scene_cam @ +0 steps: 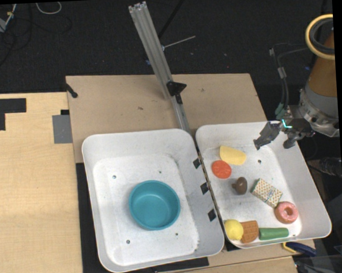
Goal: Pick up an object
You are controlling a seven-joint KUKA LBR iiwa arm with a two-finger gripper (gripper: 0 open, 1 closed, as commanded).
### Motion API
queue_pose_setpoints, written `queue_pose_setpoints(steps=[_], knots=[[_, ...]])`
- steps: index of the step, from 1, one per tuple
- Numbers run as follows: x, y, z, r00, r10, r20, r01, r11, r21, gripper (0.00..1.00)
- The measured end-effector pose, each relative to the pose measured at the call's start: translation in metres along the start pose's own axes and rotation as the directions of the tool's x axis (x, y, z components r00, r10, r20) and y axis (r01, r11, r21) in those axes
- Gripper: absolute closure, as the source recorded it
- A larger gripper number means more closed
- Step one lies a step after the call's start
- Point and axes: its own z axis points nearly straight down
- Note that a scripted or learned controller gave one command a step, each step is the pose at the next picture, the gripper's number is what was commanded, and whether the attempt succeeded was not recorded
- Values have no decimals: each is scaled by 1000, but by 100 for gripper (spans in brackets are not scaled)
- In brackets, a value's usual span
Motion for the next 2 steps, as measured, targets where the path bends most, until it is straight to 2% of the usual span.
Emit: queue_pose_setpoints(steps=[1,2], knots=[[0,0,0,1000,0,0,0,1000,0,0],[9,3,54,1000,0,-1,0,1000,5,0]])
